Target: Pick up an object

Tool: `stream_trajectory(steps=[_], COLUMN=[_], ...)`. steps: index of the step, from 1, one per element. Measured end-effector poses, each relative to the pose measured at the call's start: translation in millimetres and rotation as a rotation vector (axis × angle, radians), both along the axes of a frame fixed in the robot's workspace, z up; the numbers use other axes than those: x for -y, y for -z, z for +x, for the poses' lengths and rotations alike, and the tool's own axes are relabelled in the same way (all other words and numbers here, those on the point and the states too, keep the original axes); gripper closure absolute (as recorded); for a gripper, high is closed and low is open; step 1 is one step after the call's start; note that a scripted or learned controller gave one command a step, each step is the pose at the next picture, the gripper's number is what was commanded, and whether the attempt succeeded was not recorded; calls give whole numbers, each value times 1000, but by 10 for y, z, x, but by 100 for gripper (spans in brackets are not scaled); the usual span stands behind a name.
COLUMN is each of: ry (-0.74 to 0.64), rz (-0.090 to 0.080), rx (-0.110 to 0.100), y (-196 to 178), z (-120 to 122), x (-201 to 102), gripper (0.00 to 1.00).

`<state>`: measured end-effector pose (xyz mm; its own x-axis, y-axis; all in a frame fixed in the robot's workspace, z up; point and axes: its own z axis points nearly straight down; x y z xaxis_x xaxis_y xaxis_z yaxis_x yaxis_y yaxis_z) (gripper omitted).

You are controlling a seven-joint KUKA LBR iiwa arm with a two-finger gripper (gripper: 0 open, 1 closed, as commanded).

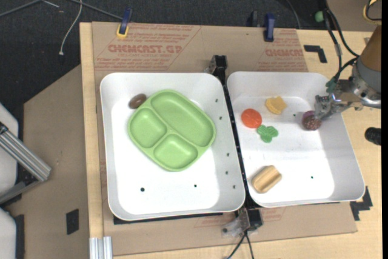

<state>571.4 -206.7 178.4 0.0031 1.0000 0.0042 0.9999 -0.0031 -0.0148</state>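
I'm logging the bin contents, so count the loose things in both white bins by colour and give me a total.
Green: 2, the green three-compartment plastic tray and the small green leafy toy piece
Brown: 2, the dark brown oval piece and the dark reddish-brown round piece
Orange-red: 1, the round toy
Yellow: 1, the small chunk
Tan: 1, the bread-like block
Total: 7

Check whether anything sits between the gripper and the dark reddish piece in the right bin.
Nothing visible does. The gripper sits right beside the dark reddish piece near the right bin's far right side. The yellow piece, orange ball and green piece lie farther left.
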Motion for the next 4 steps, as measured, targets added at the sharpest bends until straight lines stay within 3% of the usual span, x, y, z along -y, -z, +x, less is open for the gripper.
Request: stream_trajectory(steps=[1, 3, 4], ry=[-4, -3, -3], rz=[-3, -2, -3], rx=[14, 10, 16], y=[-82, 960, 817], z=[36, -17, 0], x=[-5, -111, -105], gripper=[0, 0, 100])
